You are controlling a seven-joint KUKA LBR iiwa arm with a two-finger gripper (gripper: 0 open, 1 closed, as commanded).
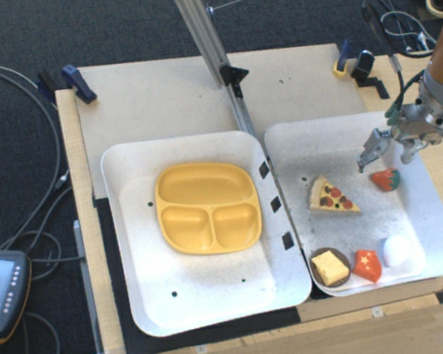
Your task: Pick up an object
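The right bin (423,213) holds a pizza slice (331,197) near its middle and a red strawberry-like toy (385,180) toward its right side. Along its front edge lie a yellow block on a brown disc (329,266), a small red piece (368,265) and a white ball (398,250). My gripper (388,153) hangs over the right bin, just above the red toy. Its two grey fingers are spread apart and open, with nothing between them.
A yellow divided plate (208,207) lies in the left bin (143,257). A slanted metal pole (201,19) comes down to the divider between the bins. Clamps (363,64) and cables sit at the bench's far right.
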